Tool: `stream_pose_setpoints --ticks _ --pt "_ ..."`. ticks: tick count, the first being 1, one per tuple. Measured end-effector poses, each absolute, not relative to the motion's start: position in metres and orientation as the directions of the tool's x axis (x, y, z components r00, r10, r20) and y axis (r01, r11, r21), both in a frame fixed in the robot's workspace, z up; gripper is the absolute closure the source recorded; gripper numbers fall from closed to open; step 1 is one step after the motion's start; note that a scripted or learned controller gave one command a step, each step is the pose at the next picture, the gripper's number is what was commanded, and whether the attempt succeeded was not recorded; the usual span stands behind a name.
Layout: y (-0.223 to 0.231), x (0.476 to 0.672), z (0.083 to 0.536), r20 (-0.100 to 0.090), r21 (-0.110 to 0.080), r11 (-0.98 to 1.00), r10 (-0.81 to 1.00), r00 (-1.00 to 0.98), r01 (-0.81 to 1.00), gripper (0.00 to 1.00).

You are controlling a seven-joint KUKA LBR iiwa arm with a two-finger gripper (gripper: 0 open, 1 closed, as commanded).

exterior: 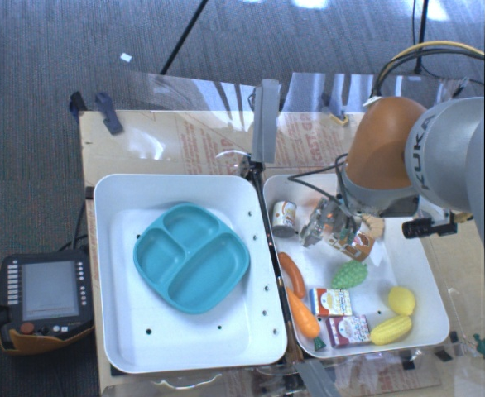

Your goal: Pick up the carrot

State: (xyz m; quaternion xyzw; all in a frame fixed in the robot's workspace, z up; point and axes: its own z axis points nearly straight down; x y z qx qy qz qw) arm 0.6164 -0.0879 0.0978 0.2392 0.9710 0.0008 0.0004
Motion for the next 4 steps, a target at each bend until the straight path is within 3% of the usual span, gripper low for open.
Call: stream_pose_setpoints --ticks 1,2,3,4 --pt "-0.088 0.616 0.097 0.001 0.001 0.886 0.464 -0.886 0.464 0.00" --pt "-0.124 0.632 0.088 0.000 0.001 0.659 0.752 -0.659 0.752 0.00" --pt "0.028 0.611 0.191 -0.002 0.008 0.625 0.780 -0.625 0.780 0.00" --pt "-0.085 0.568 0.194 -0.001 -0.002 0.655 0.756 -0.655 0.756 0.00"
